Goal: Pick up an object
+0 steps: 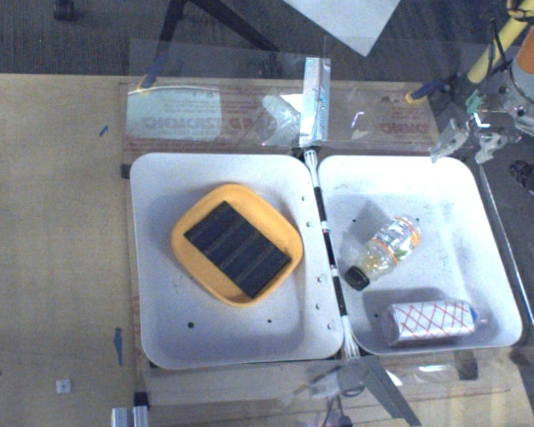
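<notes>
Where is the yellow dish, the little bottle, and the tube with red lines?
yellow dish [196, 269], camera view, on its left rim.
bottle [387, 247], camera view, on the middle of its clear body.
tube [432, 318], camera view, on the middle of its red-lined side.

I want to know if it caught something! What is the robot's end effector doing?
End effector: above the right bin's far corner; open or closed cannot be told.

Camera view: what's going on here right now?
Nothing is picked yet. The gripper sits by the far right corner of the right bin, holding nothing. In that bin lie a small plastic bottle with a dark cap and a white tube with red crosshatch. The left bin holds a yellow tray with a dark grille.
</notes>
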Controlling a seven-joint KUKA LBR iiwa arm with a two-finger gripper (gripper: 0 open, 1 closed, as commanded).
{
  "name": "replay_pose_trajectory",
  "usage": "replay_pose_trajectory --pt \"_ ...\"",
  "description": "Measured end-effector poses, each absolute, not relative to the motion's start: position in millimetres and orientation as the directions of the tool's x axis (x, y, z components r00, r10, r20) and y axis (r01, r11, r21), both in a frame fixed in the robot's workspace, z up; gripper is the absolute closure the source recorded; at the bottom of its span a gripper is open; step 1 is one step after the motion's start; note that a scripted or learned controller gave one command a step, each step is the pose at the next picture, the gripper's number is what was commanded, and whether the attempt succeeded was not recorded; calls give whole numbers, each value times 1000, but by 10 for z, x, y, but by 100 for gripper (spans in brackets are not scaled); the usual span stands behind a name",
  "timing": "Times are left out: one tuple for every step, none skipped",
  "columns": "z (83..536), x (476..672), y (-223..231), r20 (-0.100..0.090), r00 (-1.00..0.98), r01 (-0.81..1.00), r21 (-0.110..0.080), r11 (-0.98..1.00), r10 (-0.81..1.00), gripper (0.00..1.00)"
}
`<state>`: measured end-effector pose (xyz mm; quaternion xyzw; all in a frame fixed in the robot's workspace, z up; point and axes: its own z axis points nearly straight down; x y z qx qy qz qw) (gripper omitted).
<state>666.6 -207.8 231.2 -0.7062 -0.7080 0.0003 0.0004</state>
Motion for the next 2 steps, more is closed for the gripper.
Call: replay_pose_trajectory --pt "1232 5767 -1743 0 -71 997 0 71 997 0" --pt "889 5385 -1342 -4 -202 979 10 202 979 0"
